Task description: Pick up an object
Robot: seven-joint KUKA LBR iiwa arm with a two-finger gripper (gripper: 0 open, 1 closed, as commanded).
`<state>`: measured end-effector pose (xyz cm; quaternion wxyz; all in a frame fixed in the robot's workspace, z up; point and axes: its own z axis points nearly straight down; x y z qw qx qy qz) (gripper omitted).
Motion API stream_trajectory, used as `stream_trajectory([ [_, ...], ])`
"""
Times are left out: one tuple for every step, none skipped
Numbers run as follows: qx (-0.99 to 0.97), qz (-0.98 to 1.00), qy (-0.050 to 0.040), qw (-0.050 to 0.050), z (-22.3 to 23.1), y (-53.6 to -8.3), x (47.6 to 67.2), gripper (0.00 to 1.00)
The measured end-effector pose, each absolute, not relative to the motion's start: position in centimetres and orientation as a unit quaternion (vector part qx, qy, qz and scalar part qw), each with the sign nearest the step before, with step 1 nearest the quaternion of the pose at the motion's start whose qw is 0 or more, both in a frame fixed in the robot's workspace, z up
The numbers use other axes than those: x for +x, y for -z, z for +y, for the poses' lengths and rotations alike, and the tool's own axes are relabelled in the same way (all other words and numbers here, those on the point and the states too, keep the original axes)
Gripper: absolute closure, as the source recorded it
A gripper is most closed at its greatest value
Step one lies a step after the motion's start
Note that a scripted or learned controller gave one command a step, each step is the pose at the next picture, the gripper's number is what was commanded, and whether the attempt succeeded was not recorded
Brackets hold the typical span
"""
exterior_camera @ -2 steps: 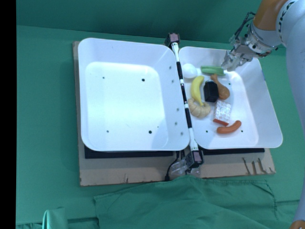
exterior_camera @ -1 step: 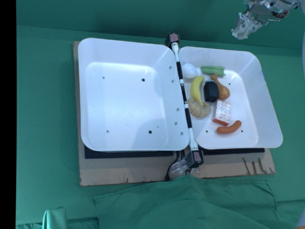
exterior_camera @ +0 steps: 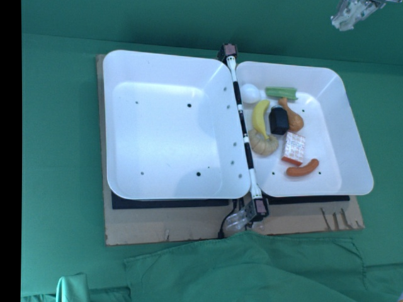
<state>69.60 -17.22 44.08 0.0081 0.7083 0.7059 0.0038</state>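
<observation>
"Green cloth covers the counter [exterior_camera: 63, 137], and on it sits a brown cardboard sheet [exterior_camera: 164, 231] carrying 2 shallow white plastic bins side by side. What does the observer make of the right-hand bin [exterior_camera: 349, 143]?"

"It holds every loose thing. A round white ball [exterior_camera: 250, 93] lies at its far left corner, with a short green stalk [exterior_camera: 281, 93] just beside it. Below them a yellow toy banana [exterior_camera: 261, 118] lies lengthwise, touching a small black block [exterior_camera: 278, 121]. An orange-brown drumstick-shaped toy [exterior_camera: 292, 116] lies against the block's other side."

"And nearer the camera?"

"A tan, lumpy pastry-like piece [exterior_camera: 264, 143] sits at the banana's lower end, close to the bin's left wall. An orange-and-white packet [exterior_camera: 294, 148] lies just right of it, and a reddish-orange toy sausage [exterior_camera: 303, 168] lies beyond that, apart from the packet."

"The left-hand bin [exterior_camera: 119, 168]?"

"Its floor shows a few dark specks. A black-and-white striped bar [exterior_camera: 242, 131] runs along the seam between the 2 bins."

"Where is the claw [exterior_camera: 348, 14]?"

"High in the upper right corner, over the green cloth and well apart from both bins. It is pale and small there. Whether its tips are spread or closed, the observer cannot tell, and nothing is seen between them."
</observation>
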Motion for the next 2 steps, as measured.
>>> stream_trajectory([
  [0.707, 0.707, 0.0031, -0.004, -12.3, -25.1, 69.9, 1.0],
  [0.708, 0.706, -0.0006, 0.002, -12.6, -26.1, 70.1, 0.0],
])
